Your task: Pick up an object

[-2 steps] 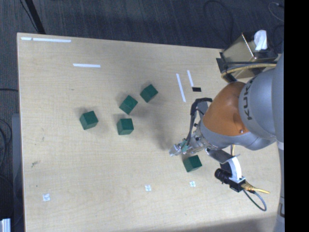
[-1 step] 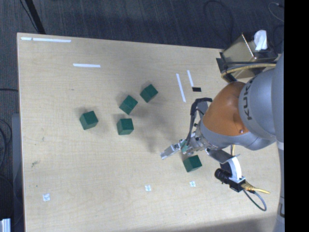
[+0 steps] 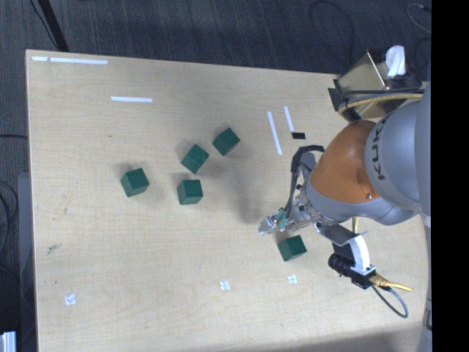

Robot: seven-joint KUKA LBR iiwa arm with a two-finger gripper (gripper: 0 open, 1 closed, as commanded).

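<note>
1. Where the arm (image 3: 366, 174) leans in from the right, its gripper (image 3: 277, 224) hangs low over the pale wooden bench (image 3: 146, 270), and a green cube (image 3: 292, 247) lies just below and right of it, very near, resting flat on the wood.
2. Whether the gripper is clenched or released I cannot tell; the metal parts are too small and blurred.
3. Four more green cubes sit well apart from the tool on the left half of the bench: one far left (image 3: 135, 182), one lower in the middle (image 3: 190, 191), one just above it (image 3: 195, 158), and one up and right (image 3: 226, 141).
4. The cubes look matte, with crisp edges; each is turned at its own angle.
5. The wrist shows a smooth orange band (image 3: 344, 171) against grey casing.
6. White tape strips (image 3: 275, 133) lie on the wood.
</note>
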